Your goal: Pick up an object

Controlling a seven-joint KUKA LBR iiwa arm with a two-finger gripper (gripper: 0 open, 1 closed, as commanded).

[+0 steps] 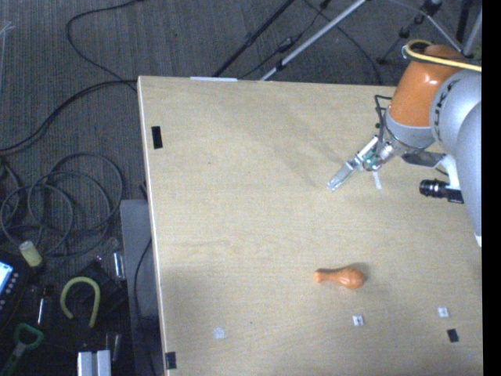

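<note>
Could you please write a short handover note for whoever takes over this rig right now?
Gripper: above the bare bench top, toward its far right, holding nothing; I can't tell how its fingers stand.
Object: one small orange pear-shaped object lies on the bench, nearer the camera than the gripper and clearly apart from it.
Done: nothing picked up yet.
Left: bring the gripper over the object, grasp it and lift.

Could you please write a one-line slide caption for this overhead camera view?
KUKA arm's end effector poised over a bare wooden bench, apart from a small orange pear-shaped object lying nearer the camera.
</note>
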